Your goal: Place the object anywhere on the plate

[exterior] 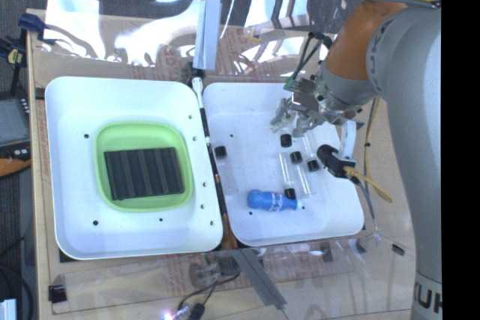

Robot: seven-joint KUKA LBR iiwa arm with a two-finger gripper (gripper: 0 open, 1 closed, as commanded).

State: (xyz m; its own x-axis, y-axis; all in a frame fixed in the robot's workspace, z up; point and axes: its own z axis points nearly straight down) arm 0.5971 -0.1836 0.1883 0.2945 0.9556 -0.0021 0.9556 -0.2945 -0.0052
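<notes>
Closest to the lens, the grey arm [405, 49] with its orange band sweeps in over the right bin [240, 221], and its gripper [296, 154] hangs low above that bin's floor. Its two clear fingers [286, 168] stand spread, nothing between them. Just below the fingertips lies the object — a small blue bottle [271, 200] on its side, near the right bin's front edge and apart from the fingers. In the left bin [67, 228], well apart from the bottle, sits the green plate [105, 142], which bears a dark ribbed insert [142, 171].

By my reading, this is the approach to the pick; the bottle is not yet grasped and the plate has received nothing. The next move likely calls for shifting toward the bottle, straddling its body across its width, and closing before any lift — a rounded bottle lying flat may roll away if nudged off-centre.
</notes>
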